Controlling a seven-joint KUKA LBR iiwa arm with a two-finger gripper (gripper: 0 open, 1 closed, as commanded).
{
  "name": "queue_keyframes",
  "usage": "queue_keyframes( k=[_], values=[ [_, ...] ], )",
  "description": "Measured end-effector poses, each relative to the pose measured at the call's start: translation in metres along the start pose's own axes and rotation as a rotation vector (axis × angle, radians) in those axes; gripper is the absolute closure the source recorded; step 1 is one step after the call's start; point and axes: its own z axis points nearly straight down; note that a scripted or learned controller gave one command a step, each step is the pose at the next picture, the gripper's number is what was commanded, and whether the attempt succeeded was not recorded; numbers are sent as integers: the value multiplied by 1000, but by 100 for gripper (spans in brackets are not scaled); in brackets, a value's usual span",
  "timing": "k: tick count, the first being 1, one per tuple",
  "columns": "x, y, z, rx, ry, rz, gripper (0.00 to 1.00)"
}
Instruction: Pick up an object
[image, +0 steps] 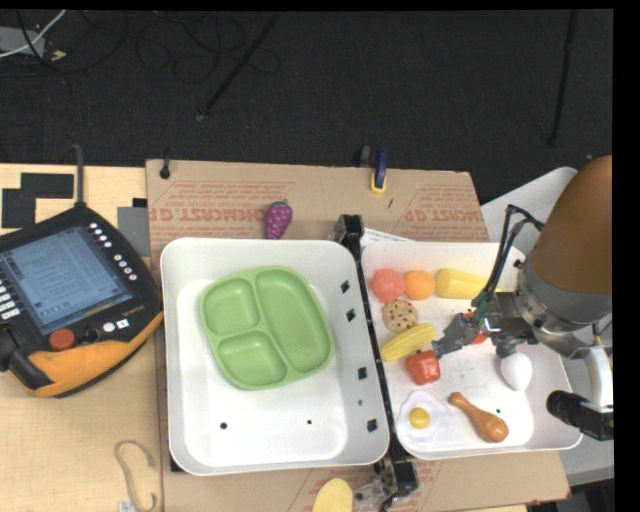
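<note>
Over the right-hand bin the arm comes in from the right, and its tool hangs low among the toy food, dark and tangled with cable, so I cannot tell how it stands or whether it touches anything. Just left of it lie a yellow corn cob and, nearer, a red pepper; neither can be seen gripped. Farther back in the same bin sit a pink ball, an orange and a yellow block, whose right end is hidden behind the cable. A speckled cookie rests between the ball and the corn. Near the front lie a fried egg and a brown drumstick; a white egg sits partly under the arm's wrist.

The left bin holds a green divided plate. Purple grapes lie on the cardboard beyond it. A yellow thing at the near edge is cut off. On the tabletop to the far left rests a control pendant.
</note>
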Motion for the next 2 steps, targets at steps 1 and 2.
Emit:
queue_keyframes(
  k=[1, 2],
  values=[
    [0, 2, -4, -9, -1, -1, 0],
    [-4, -4, 42, -4, 0, -1, 0]
  ],
)
